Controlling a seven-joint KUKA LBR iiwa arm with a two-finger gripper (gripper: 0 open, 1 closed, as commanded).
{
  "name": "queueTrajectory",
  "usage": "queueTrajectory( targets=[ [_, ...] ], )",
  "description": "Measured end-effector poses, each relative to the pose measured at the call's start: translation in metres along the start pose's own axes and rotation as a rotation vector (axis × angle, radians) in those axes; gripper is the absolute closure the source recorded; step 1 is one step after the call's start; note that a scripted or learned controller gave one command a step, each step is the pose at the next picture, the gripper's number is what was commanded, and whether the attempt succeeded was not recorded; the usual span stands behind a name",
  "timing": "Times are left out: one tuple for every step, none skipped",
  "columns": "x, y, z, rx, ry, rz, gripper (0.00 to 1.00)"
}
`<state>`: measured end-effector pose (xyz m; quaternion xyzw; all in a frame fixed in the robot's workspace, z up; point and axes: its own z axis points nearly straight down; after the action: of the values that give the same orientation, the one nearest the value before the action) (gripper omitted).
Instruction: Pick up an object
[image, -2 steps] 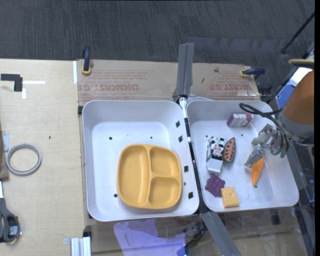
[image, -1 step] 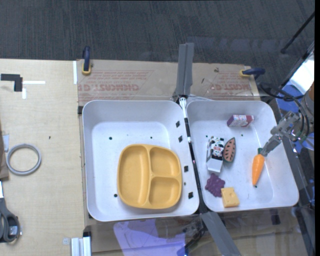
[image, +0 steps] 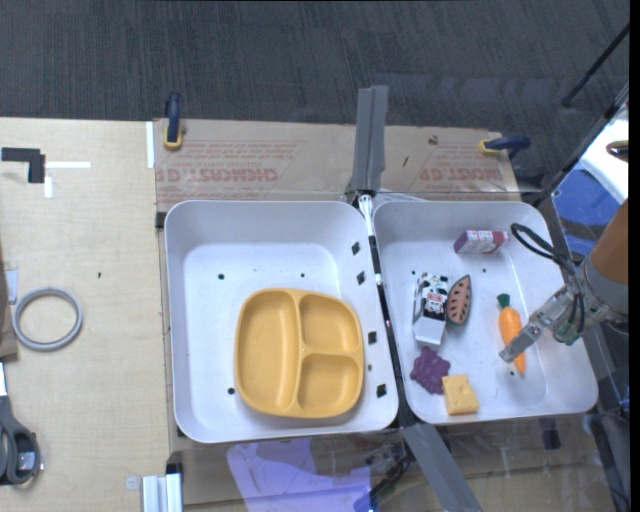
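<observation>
My gripper (image: 516, 347) reaches in from the right and hangs low over the right bin (image: 560, 395), right at the lower end of an orange toy carrot (image: 510, 322); I cannot see whether it has hold of it. Left of the carrot lie a watermelon slice (image: 458, 300) and a cow-print carton (image: 432, 300). A purple grape bunch (image: 430, 370) and a yellow cheese block (image: 460, 394) sit near the bin's front. A pink packet (image: 480, 241) rests at the back.
The left bin (image: 200, 300) holds a yellow divided plate (image: 298, 352). A grey tape roll (image: 45, 318) and scissors (image: 15, 452) lie on the bench at the far left. A black cable (image: 540, 245) loops over the right bin's far corner.
</observation>
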<state>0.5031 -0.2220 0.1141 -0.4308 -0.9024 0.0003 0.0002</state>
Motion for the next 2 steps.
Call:
queueTrajectory(
  targets=[
    [-0.001, 0.002, -0.010, -0.001, -0.003, -0.004, 1.00],
    [0.027, 0.054, 0.023, 0.001, 0.001, 0.301, 1.00]
  ],
)
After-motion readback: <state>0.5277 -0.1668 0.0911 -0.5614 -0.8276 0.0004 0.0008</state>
